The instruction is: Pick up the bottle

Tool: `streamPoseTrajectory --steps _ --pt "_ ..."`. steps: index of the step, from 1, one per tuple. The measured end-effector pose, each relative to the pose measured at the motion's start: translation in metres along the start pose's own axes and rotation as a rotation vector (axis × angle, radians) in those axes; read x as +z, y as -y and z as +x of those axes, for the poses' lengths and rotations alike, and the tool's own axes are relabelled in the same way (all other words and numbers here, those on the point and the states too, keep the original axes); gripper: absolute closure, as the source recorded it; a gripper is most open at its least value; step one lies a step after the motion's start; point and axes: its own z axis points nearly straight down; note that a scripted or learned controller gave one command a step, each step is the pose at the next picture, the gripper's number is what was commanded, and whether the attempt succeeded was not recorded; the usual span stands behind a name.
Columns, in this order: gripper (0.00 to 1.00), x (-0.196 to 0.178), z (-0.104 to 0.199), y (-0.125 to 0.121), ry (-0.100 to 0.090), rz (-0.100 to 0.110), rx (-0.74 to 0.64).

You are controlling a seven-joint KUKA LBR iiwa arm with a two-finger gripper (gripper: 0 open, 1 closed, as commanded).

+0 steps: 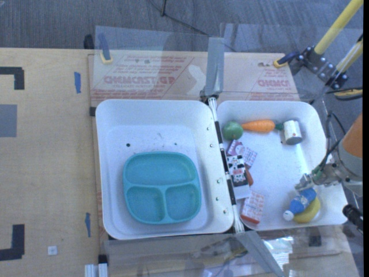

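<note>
Stage: early; the bottle [301, 203] is not yet lifted, and it is judged that the grasp and the lift are both left to do.
Bottle: a small blue bottle with a white cap, lying on its side at the lower right of the frame, in the right bin [271, 109], its cap toward the lower left.
Neighbour: a banana [309, 213] lies touching the bottle along its lower side, so a clean grasp is judged harder.
Gripper [306, 182]: seen at the right of the frame, just above the bottle's upper end; whether it touches the bottle cannot be told.
Fingers: their state cannot be told, as the metal parts are small and blurred.
Arm: a part of the orange band [353, 142] is seen at the right edge.
Other contents, right bin: a carrot [258, 126], a green ball [232, 130], a can [292, 131] and cards [240, 165] lie well apart from the bottle.
Left bin [150, 111]: a teal tray [161, 187] is borne at the centre of the frame.
Left to do: closing on the bottle alone and raising it clear of the banana.
</note>
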Motion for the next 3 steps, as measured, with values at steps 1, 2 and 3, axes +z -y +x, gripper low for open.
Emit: streamPoseTrajectory --steps 1,2,3 --pt "1.0 -0.107 0.003 -0.044 0.006 -0.001 0.219" --pt "0.0 -0.107 0.003 -0.044 0.006 -0.001 0.218" --pt "0.0 0.013 0.029 -0.07 0.009 -0.011 0.202"
